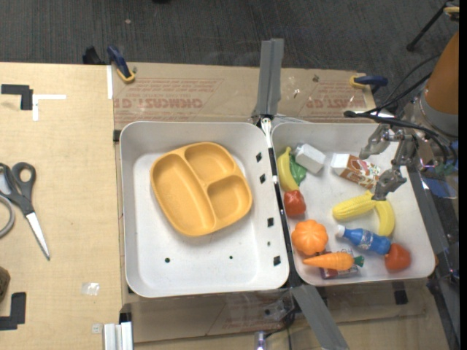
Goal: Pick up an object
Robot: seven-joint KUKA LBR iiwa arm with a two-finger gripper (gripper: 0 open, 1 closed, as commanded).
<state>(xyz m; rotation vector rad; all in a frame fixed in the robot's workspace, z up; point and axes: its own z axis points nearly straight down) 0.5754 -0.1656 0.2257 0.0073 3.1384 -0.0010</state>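
Nearest the camera, at the lower edge of the right-hand shallow white bin (419, 217), a slim orange toy carrot (330, 260) lies flat on a small printed packet. This bin holds the candidate objects for the pick. Clockwise from the carrot: a round orange toy pumpkin (309, 236) at 9 o'clock of the bin, a red toy apple (294, 203) above it, and a yellow banana with a green leaf-shaped piece (290, 170) at 10 o'clock. A small grey-white block (309, 158) sits at 11 o'clock and a brown-and-white printed carton (359, 170) at 12 o'clock. A yellow corn cob (354, 208) occupies the centre, touching a second yellow banana (384, 217) at 3 o'clock. A blue plastic bottle (366, 240) and a red toy tomato (398, 257) lie at 5 o'clock.

The two-finger gripper (385, 168) hangs over the bin's 1 o'clock corner (above the carton and corn cob). Its fingers are spread apart, with nothing between them.

The left-hand white bin (139, 254) contains a yellow three-compartment plastic plate (201, 188). A pair of grey-handled scissors (25, 203) lies on the wooden bench (58, 268) at 9 o'clock.
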